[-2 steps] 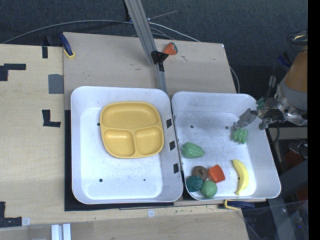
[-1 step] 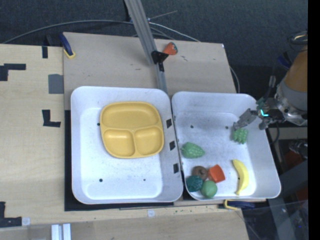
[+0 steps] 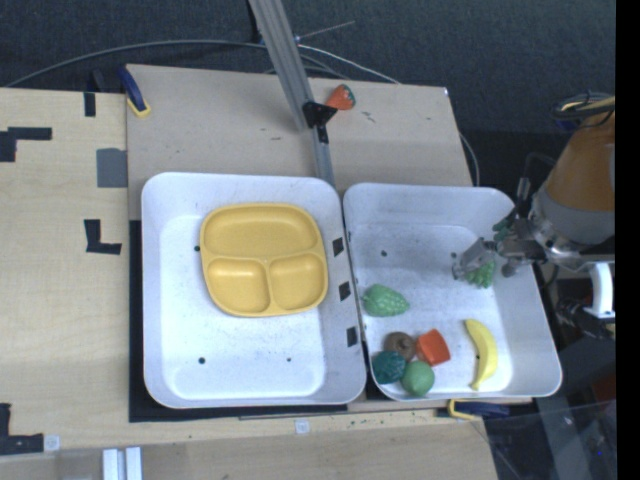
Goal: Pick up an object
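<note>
Camera view: pincer (image 3: 476, 265) tips blurred.

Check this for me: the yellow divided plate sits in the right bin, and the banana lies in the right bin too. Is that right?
One thing is off. The camera view shows the yellow divided plate in the left bin, not the right one. The banana does lie in the right bin.

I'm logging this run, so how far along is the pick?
Done: the gripper has reached the right bin, at a small green object. In hand: nothing visibly lifted. Left: grasp and raise something; the banana, orange block and green leafy piece lie untouched.
</note>
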Tool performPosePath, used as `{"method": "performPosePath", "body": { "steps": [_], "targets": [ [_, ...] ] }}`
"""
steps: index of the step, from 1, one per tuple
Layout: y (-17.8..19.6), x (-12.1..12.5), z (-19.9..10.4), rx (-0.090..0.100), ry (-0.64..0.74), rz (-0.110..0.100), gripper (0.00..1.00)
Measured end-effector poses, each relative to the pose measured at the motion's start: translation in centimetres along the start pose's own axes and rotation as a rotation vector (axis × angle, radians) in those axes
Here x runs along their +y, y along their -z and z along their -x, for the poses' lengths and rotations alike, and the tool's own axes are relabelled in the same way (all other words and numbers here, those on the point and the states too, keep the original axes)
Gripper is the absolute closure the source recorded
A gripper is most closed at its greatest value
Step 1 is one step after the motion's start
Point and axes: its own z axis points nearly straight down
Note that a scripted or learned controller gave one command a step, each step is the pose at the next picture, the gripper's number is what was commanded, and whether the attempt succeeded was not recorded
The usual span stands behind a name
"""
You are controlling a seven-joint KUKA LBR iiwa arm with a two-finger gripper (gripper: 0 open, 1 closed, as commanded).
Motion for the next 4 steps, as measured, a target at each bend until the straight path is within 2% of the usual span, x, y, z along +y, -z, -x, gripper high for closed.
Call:
{"method": "performPosePath", "body": {
  "steps": [1, 2, 3, 4],
  "targets": [
    [-4.5, -0.4, -0.5, 0.000, 0.001, 0.001, 0.00],
    [-7.0, -0.3, -0.5, -0.003, 0.001, 0.007, 0.00],
    [-5.9, -0.3, -0.6, -0.002, 0.002, 0.006, 1.00],
    [-1.4, 0.4, -0.8, -0.002, 0.001, 0.010, 1.00]
  ]
}}
